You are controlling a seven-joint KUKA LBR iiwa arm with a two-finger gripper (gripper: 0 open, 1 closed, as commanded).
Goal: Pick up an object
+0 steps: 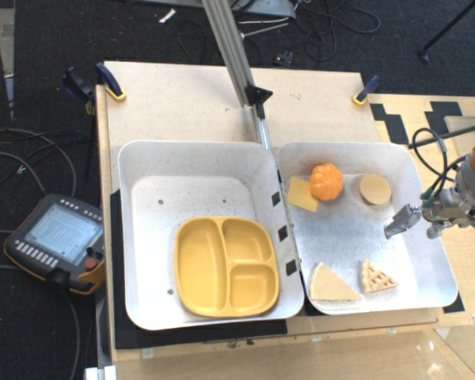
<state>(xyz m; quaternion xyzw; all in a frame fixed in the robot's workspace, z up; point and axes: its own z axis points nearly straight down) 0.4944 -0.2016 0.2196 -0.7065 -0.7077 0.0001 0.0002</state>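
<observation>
1. Two white bins sit side by side on the table (pixel 182 101); the right bin (pixel 404 158) holds the candidates.
2. Nearest the tool (pixel 401 222) are a round biscuit (pixel 374 189) and a waffle wedge (pixel 377 278); the orange (pixel 327 182) touches a cheese slice (pixel 302 195).
3. I cannot tell whether the tool is apart or together.
4. Best choice is probably the biscuit: it lies alone. Centre above it, descend straight.

Dark carpet (pixel 39 93) — loose cables (pixel 32 145) — around a pale bench (pixel 190 101).
</observation>
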